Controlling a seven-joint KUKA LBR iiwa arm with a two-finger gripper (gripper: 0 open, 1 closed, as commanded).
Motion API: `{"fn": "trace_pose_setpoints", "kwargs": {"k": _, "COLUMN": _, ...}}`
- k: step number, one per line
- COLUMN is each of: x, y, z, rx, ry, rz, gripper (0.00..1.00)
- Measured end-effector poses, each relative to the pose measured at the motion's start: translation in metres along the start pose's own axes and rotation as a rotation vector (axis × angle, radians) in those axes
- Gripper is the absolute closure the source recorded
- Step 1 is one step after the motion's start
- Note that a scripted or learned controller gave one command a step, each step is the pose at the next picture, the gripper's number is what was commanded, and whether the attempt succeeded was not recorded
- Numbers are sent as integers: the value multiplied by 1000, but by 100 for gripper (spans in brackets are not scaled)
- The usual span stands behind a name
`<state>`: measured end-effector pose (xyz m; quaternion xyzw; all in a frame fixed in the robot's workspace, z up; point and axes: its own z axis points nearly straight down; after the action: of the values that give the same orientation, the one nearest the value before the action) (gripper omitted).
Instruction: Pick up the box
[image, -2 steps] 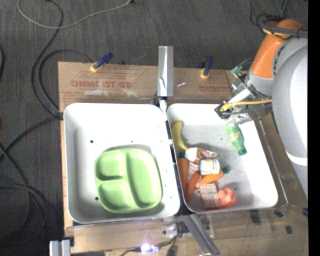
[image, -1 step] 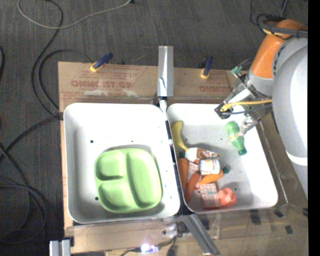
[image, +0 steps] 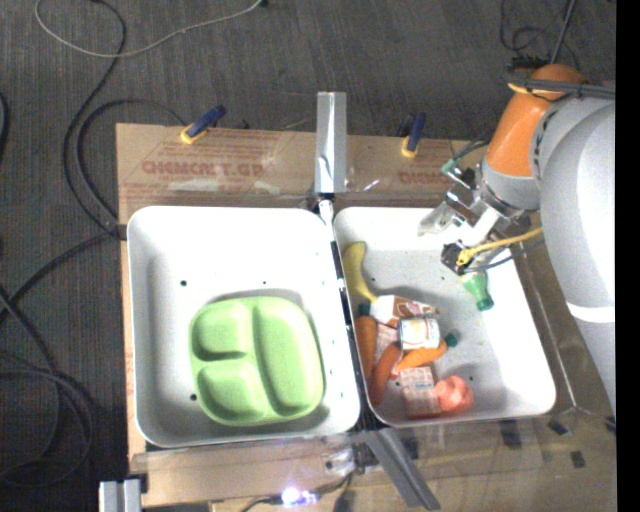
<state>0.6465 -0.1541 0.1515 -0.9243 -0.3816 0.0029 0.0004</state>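
A small white and orange box (image: 418, 331) lies in the right bin (image: 520, 395), near its middle, resting on the carrots. A second, pinkish box (image: 419, 389) lies near the bin's front wall. My gripper (image: 460, 240) hangs over the back right part of this bin, to the upper right of both boxes and well apart from them. Nothing is visibly held in it. The orange band (image: 520, 135) of the arm sits above it at the right.
The right bin also holds a yellow banana (image: 358, 273), two carrots (image: 372, 345), a red-pink item (image: 455, 394) and a small green object (image: 482, 292) just below my gripper. A green divided plate (image: 258, 358) lies in the left bin (image: 160, 260).
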Motion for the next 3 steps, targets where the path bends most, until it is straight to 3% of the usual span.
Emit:
{"fn": "trace_pose_setpoints", "kwargs": {"k": 1, "x": -12, "y": -86, "z": 62, "rx": -8, "ry": 8, "rz": 13, "gripper": 0}}
{"fn": "trace_pose_setpoints", "kwargs": {"k": 2, "x": -13, "y": -85, "z": 53, "rx": -8, "ry": 6, "rz": 15, "gripper": 100}}
{"fn": "trace_pose_setpoints", "kwargs": {"k": 3, "x": -13, "y": -85, "z": 53, "rx": -7, "ry": 6, "rz": 15, "gripper": 0}}
